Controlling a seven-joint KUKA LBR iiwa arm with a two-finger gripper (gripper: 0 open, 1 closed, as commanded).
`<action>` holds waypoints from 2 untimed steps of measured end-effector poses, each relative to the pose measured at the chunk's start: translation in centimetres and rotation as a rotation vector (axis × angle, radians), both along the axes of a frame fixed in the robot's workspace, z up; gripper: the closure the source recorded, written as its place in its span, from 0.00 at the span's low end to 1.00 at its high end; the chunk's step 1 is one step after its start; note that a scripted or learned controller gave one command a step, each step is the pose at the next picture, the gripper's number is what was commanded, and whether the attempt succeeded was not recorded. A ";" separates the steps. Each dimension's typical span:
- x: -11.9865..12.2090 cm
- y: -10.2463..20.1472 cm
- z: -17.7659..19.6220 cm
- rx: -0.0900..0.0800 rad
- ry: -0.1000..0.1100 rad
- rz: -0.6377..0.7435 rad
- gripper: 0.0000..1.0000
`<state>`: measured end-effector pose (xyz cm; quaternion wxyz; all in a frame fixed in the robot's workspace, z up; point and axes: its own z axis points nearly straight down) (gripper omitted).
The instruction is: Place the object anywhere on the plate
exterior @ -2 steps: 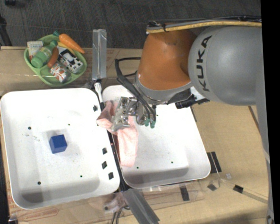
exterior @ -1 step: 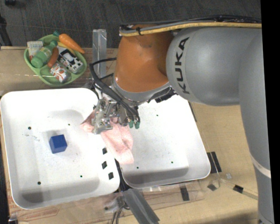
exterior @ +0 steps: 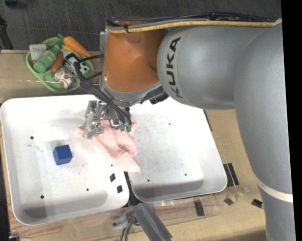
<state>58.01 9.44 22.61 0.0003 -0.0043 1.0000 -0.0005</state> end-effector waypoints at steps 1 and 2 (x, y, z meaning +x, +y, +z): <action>0.7 5.2 0.5 0.000 -0.001 0.002 1.00; 0.7 5.1 0.5 0.000 -0.001 0.002 0.00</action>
